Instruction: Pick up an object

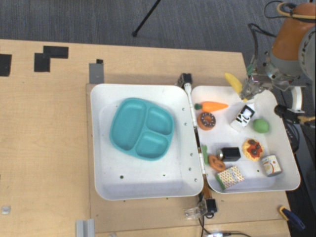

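A blue plate (141,128) with three parts sits in the left bin (103,181). The right bin (286,179) is full of small toys. There is a donut (206,120), a carrot (213,105), a black box (229,154), a little pizza (252,149), a can (270,165) and a green ball (261,126). A banana (233,82) lies at the bin's top edge. The gripper (248,94) hangs just over a white box (243,116), beside the banana. I cannot tell how wide it is.

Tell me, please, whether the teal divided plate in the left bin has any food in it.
Empty. The teal plate lies flat in the left bin, and all three compartments show bare teal. The toy items sit in the right bin.
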Robot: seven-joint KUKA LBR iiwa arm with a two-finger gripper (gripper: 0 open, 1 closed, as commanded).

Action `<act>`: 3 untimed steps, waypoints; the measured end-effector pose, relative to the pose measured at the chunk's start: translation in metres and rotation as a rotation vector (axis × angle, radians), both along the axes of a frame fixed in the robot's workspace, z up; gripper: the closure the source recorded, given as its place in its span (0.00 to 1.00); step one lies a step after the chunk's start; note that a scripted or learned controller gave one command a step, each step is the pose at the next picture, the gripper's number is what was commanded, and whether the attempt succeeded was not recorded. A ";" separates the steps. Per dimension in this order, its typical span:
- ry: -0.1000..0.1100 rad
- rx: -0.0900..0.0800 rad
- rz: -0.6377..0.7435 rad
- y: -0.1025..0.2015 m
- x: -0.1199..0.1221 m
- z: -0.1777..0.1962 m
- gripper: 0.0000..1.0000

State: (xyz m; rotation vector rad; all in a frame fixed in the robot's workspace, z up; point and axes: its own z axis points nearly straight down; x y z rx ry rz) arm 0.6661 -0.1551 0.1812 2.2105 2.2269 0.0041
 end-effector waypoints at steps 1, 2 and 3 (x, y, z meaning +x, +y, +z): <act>0.002 0.000 0.000 0.000 -0.001 -0.001 0.00; 0.000 0.000 -0.001 -0.018 -0.009 -0.072 0.00; 0.003 0.000 -0.004 -0.051 -0.055 -0.082 0.00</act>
